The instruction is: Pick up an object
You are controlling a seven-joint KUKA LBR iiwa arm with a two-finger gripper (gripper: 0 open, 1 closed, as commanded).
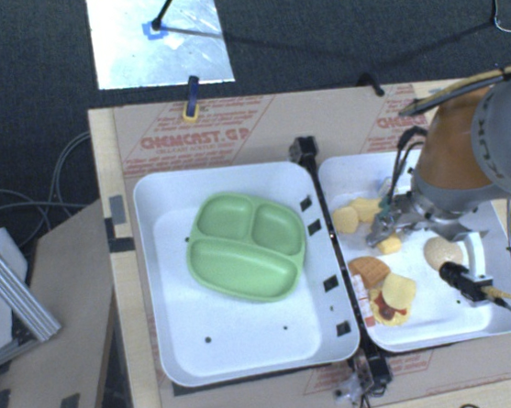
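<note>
left bin: green plate sits mid-floor, bare floor all round it | right bin: food pieces crowd the left half, arm overhangs the right half | bare strip along right bin's near wall

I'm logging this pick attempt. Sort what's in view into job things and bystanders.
Job, likely: gripper; right bin; small yellow piece beside the gripper; yellow piece by the divider; brown piece; pale round piece.
Lying about: left bin; green divided plate; silver sheet beyond the bench.
</note>
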